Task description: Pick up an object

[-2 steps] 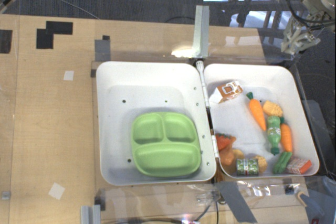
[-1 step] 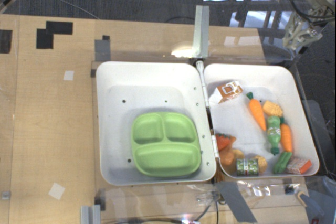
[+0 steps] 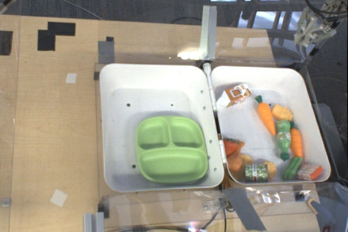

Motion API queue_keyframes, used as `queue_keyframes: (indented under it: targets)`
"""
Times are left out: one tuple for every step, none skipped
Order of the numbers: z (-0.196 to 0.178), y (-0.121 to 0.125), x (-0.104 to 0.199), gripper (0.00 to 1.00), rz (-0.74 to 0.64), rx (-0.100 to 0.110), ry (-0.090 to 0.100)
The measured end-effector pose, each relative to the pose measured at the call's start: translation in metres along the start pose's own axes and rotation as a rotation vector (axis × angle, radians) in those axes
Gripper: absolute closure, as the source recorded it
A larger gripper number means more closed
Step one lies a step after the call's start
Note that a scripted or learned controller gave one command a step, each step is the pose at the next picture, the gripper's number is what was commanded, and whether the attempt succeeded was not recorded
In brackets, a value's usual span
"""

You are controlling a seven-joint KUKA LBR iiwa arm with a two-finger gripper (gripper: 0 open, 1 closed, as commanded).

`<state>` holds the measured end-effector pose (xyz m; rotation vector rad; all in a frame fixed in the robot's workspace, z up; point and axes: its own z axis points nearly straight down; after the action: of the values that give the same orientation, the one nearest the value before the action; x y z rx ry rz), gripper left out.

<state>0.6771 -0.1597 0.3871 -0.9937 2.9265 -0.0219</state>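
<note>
The gripper (image 3: 311, 30) is up at about 1 o'clock, outside the bins and past the far corner of the right bin (image 3: 302, 84). It is pale and blurry there, so I cannot tell how it is set. Nothing can be seen in it.

The things to pick up are all in the right bin. A long orange carrot (image 3: 266, 117) lies near the middle, pointing toward 11 o'clock. At 5 o'clock from it is a green bottle (image 3: 283, 139), and a second carrot (image 3: 296, 142) lies just beside that. A small yellow piece (image 3: 282, 112) touches the first carrot at 3 o'clock. A little white and orange carton (image 3: 237, 95) sits at 10 o'clock in the bin, well apart from the pile. Along the near edge are a small can (image 3: 256, 172), a green pickle-shaped toy (image 3: 291, 168) and a red and white packet (image 3: 310, 172).

The left bin (image 3: 117, 95) holds a green plate (image 3: 172, 148) with three parts.

These look like toy foods, so I think they are light, hard and a bit slippery. The long carrot looks easiest. Grab it across the thick middle, because the pointy end could slip out. The can may roll away. The carton has room all around it, so it is a good pick too.

The labels are too small to read.
</note>
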Motion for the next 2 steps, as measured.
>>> queue_keyframes:
  targets:
    - [-0.004, 0.001, 0.009, 1.00, 0.026, -0.023, 0.034]
    - [0.022, -0.005, 0.014, 1.00, 0.052, -0.023, 0.035]
